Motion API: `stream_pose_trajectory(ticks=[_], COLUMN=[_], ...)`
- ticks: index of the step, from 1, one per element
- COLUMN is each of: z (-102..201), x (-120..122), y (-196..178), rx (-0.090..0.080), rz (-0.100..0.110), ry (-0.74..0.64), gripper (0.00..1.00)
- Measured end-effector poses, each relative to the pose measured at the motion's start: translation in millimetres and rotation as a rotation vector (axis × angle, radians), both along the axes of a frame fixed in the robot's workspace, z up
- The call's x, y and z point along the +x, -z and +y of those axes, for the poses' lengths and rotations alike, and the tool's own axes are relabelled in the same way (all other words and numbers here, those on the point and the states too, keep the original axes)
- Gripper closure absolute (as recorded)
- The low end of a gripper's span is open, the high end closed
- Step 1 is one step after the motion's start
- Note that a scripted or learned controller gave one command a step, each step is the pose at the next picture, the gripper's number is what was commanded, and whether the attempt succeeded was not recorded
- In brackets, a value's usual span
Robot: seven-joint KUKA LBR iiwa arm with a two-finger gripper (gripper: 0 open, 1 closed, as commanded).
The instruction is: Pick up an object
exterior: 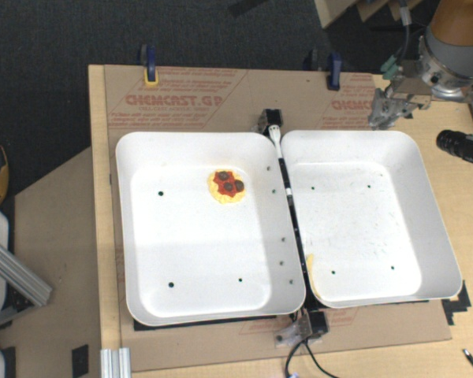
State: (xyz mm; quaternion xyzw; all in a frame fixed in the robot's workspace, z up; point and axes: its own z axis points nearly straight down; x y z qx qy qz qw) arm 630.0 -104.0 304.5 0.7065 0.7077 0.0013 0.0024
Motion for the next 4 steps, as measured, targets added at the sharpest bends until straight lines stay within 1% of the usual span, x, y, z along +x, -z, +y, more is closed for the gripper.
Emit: stream_pose_trajectory(ticks=[1, 2, 3, 4], z=[29.3, 84.5, 102.6, 178.8], x=[18.4, -44.3, -38.5, -13.7], y=[-147.1, -12.4, -129.4, -20.6], rx=[-0.001, 0.005, 0.002, 0.003], rz=[-0.016, 0.022, -0.01, 0.017], ry=[-0.003, -0.003, -0.002, -0.006], gripper=[1.0, 1.0, 1.0, 1.0])
